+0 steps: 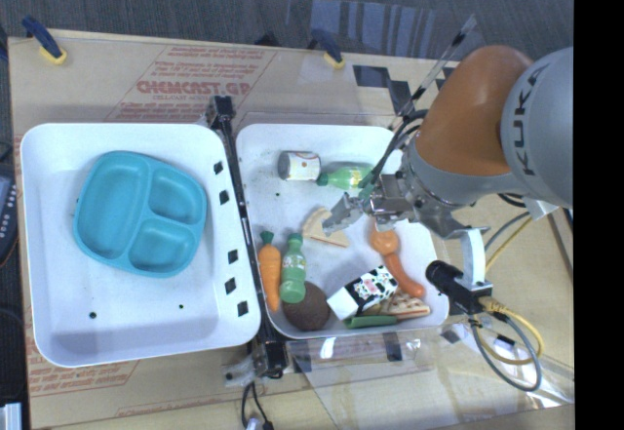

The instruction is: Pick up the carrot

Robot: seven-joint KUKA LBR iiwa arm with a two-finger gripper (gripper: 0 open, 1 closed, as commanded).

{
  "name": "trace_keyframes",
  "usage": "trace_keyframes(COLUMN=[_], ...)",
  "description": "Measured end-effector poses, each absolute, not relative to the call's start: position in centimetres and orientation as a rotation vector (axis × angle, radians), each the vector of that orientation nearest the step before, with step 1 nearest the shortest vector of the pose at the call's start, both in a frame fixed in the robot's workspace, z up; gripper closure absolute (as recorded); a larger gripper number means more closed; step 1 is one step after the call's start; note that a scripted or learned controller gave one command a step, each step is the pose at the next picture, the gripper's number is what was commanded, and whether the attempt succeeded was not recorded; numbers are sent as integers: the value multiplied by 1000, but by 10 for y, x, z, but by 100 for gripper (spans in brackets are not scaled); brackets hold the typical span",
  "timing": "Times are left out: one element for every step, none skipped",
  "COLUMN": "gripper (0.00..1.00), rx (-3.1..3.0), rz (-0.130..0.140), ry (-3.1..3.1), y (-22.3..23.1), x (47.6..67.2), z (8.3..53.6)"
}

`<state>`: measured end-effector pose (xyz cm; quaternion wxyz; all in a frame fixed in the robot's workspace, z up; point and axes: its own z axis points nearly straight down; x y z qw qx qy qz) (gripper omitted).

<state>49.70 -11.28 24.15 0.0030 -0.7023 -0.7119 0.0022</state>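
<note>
On my remote feed, the grey arm (pixel 507 136) with its orange band is reaching in from the right and hanging over the right bin (pixel 255 157), its gripper (pixel 359 206) sitting low above the bin's middle. I am seeing the fingers (pixel 341 213) standing apart with nothing between them. The carrot (pixel 269 268) is lying against the bin's left wall, near the front, green top pointing toward the back, well apart from the gripper. Just beside it, on its right, a green bottle (pixel 292 270) is lying parallel, and a brown round item (pixel 308 307) is resting at the bottle's front end. A pale wedge (pixel 325 226) is lying just left of the fingers. A small can (pixel 299 166) is lying near the back wall. On the bench, the left bin (pixel 39 223) is carrying a blue divided plate (pixel 141 212).
</note>
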Motion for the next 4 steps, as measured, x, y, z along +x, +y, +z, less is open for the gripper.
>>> trace_keyframes(gripper=[0,0,0,0], rx=[-2268,-2650,-2771,-2690], rz=[20,-13,-12,1], ry=[-2157,-1702,-1483,-1630], y=[-175,-179,-153,-204], x=[523,576,630,589], z=[180,99,232,314])
